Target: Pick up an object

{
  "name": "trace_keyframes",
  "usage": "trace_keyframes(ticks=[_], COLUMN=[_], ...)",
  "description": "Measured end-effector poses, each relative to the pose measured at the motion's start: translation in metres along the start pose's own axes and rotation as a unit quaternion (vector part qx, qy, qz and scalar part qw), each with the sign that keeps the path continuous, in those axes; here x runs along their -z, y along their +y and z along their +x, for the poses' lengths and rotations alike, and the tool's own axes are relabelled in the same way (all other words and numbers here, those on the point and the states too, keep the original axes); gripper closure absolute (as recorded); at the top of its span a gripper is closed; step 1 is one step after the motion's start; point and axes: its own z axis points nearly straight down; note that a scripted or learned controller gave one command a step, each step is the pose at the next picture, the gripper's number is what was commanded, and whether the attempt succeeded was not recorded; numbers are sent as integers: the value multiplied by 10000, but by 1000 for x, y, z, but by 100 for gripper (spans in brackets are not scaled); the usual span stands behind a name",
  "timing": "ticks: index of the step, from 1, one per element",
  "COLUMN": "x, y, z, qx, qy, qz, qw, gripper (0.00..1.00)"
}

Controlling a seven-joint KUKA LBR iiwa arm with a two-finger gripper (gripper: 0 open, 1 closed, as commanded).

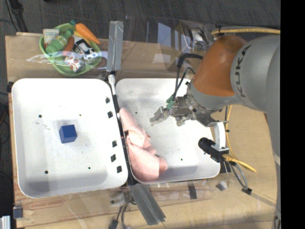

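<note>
Fig.: pick task, overhead slant view. Two-finger gripper [159, 114] on grey arm w/ orange band [217, 68] hangs over centre of right-hand shallow white bin [164, 87]; its fingers sit spread apart w/ nothing between them.

Likely target: crumpled pink cloth [139, 147], lying along left wall of right bin, running from mid-bin to near-left corner, just left of and nearer than the gripper. Judged soft, light, limp; it should bunch under a pinch and drape when lifted, not slip. Best hold prob. a raised fold near its thick near end, away from the bin wall, so fingers close on a ridge of fabric rather than flat weave.

Alt. target: small blue cube [68, 133], alone on floor of left-hand shallow white bin [28, 87], well apart from walls. Judged rigid, light; take across two opposite faces.

Off-bench contents: green bowl [57, 63] at far left holds toy food, incl. an orange carrot [86, 32]; other items too jumbled to tell.
</note>
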Motion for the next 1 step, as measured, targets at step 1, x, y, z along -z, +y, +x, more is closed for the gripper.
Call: trace_keyframes(ticks=[1], x=[-127], y=[2], z=[2], qx=[769], qy=[-5], qz=[-24], qw=[9970], gripper=[0])
